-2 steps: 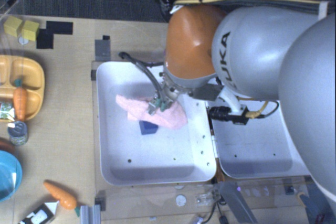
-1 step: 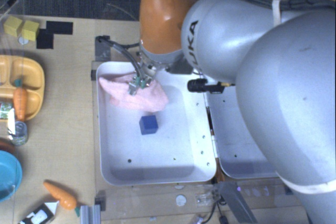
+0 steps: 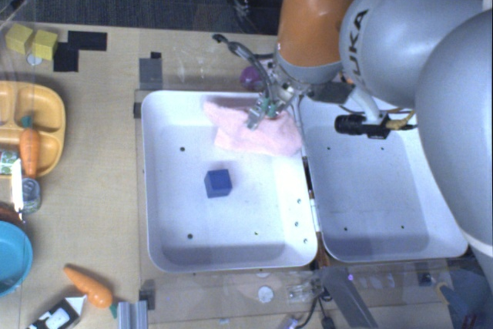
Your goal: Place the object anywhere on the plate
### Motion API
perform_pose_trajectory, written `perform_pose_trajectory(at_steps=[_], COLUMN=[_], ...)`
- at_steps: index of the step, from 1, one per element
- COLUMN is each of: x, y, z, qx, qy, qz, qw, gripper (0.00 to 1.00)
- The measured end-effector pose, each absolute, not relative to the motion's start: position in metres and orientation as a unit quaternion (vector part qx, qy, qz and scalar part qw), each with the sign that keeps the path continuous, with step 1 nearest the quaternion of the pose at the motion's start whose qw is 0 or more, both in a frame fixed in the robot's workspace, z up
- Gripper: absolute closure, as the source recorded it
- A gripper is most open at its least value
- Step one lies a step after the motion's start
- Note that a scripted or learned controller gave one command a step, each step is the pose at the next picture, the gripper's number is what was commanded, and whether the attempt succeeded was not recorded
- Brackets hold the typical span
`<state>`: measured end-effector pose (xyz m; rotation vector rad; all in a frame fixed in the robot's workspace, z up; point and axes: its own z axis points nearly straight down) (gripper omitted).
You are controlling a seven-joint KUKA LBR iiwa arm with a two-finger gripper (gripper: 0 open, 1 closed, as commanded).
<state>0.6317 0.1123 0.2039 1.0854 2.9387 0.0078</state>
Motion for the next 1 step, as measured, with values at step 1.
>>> perform_pose_trajectory(at_steps=[1], x=[0.6116], y=[0.1848], z=[0.1768], qx=[0.491], qy=[0.871], qz=[0.0016], qw=[0.001], gripper=[1.00])
